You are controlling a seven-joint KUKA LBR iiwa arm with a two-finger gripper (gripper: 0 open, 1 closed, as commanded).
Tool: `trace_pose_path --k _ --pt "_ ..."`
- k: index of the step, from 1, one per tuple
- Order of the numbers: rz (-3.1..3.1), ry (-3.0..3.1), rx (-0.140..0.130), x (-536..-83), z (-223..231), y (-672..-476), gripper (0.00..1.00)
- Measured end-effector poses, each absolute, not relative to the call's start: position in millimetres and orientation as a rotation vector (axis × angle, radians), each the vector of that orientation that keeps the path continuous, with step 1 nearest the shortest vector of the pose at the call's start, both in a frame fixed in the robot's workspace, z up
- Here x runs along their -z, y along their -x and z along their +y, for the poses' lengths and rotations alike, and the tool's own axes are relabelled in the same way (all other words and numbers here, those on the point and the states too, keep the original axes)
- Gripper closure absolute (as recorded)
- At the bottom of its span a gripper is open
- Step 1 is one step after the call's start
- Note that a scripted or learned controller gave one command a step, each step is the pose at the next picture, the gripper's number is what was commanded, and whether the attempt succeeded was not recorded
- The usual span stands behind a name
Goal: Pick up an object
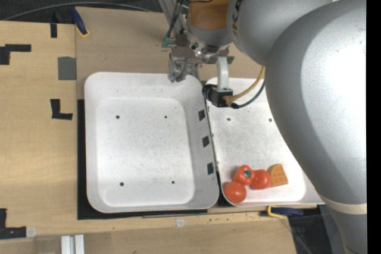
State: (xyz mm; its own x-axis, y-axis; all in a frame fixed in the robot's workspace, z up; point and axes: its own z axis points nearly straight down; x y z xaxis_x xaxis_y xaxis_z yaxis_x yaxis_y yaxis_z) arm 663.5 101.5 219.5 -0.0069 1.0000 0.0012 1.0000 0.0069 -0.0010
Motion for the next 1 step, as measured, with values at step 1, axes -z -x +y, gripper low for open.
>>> trace_pose_path --k 1 --pt "-2.224 2.218 -0.002 -219.8 98.2 -663.5 0.00"
